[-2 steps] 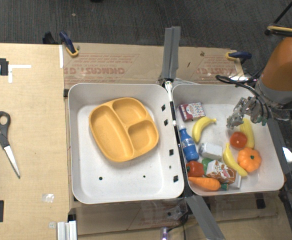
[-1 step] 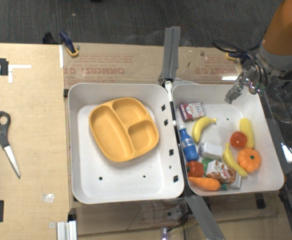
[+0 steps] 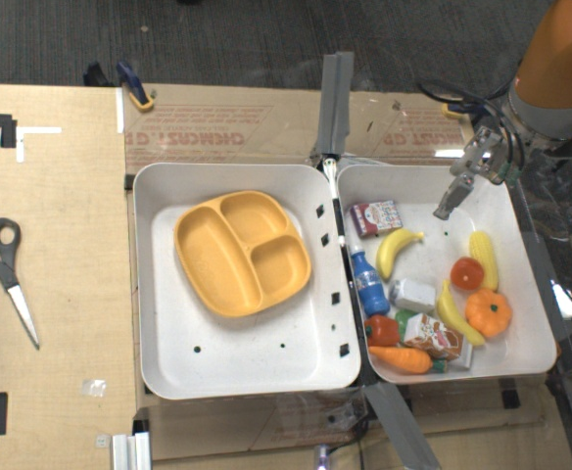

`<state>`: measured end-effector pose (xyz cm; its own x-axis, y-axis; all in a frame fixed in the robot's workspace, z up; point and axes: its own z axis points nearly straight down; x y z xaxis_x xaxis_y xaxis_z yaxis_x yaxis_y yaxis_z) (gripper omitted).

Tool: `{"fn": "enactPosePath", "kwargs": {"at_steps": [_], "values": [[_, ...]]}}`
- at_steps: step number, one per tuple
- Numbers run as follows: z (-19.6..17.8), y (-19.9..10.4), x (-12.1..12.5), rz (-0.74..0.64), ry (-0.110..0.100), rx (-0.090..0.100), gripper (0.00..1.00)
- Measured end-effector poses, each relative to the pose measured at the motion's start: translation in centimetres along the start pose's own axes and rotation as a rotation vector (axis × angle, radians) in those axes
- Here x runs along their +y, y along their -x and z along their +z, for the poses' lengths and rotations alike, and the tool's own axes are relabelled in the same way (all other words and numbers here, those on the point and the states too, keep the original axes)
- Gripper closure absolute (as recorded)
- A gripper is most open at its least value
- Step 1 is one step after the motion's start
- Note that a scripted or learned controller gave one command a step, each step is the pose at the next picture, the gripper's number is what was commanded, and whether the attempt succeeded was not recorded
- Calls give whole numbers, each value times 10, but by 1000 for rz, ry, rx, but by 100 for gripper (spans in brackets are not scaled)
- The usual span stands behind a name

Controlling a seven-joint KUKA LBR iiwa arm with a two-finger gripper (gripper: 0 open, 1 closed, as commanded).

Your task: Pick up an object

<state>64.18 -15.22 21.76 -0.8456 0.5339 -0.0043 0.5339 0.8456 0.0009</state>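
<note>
A: Left bin (image 3: 149, 292)?
B: Divided plate (image 3: 243, 252) in it, scissors (image 3: 7, 267) on the bench further left.
A: Right bin (image 3: 531, 346)?
B: Bottle (image 3: 368, 284) by left wall, box (image 3: 376, 217) far, carrot (image 3: 400, 359) near, pumpkin (image 3: 488, 313) right.

Yellow-orange divided plate (image 3: 243, 253), 2 white bins (image 3: 159, 360), yellow bananas (image 3: 396, 250), orange pumpkin (image 3: 489, 313), blue bottle (image 3: 368, 284)
</note>
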Motion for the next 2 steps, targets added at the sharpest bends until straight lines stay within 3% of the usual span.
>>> {"fn": "enactPosePath", "kwargs": {"at_steps": [1, 2], "values": [[125, -34, -47, 101, -1, 1, 0], [125, -91, -115, 153, -1, 2, 0]]}}
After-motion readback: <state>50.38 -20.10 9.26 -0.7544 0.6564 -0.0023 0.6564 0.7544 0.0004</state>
